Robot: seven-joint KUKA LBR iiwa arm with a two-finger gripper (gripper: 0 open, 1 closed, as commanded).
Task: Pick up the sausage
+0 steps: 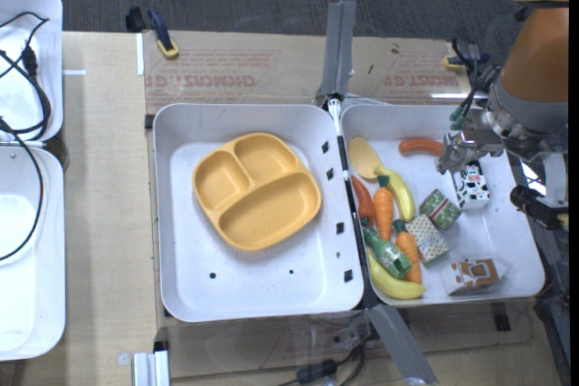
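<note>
Camera view is showing the sausage, a short orange-red link with rounded ends, lying on its side at about twelve o'clock in the right bin, close to the far wall. The arm is reaching in from three o'clock, its orange band sitting above the wrist, and the gripper is hanging just beside the sausage's right end; whether it is gripping anything cannot be told, since the tips are blurring into the dark hardware. A black-and-white carton is lying just below the gripper. Toy vegetables and a banana are crowding the bin's nine o'clock side. The left bin is holding a yellow divided plate. Both bins are resting on a pale wooden bench with cardboard behind them.
</note>
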